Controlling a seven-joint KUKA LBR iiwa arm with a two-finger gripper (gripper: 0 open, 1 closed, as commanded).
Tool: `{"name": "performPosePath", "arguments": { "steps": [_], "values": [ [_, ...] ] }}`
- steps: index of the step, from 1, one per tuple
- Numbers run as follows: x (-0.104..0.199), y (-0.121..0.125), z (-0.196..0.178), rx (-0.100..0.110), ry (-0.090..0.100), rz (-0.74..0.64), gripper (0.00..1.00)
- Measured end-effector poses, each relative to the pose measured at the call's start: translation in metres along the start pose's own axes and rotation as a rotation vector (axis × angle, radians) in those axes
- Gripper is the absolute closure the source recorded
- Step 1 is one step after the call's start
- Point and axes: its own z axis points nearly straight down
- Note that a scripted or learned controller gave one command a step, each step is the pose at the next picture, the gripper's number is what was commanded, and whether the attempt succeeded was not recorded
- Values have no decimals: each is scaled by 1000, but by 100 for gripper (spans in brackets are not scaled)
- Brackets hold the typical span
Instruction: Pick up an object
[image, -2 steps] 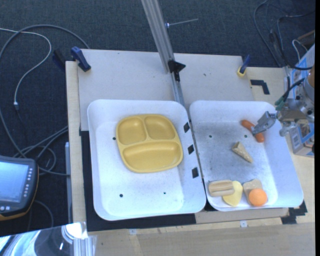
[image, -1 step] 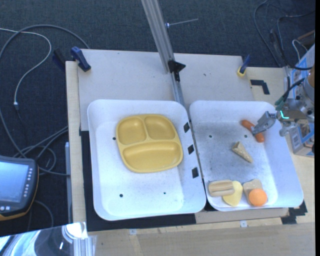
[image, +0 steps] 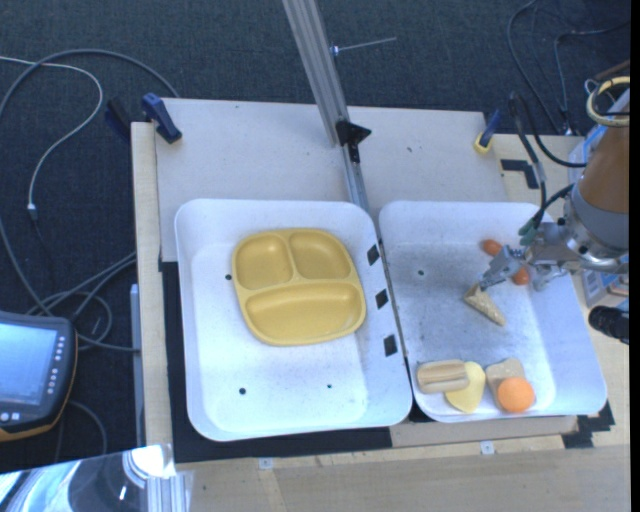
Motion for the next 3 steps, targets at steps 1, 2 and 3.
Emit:
{"name": "performPosePath", "arguments": {
  "steps": [1, 2, 3],
  "values": [
    [8, -7, 58, 1, 0, 0, 0],
    [9, -8, 111, 0, 0, 1, 0],
    [9, -5, 96, -9, -2, 1, 100]
  ]
}}
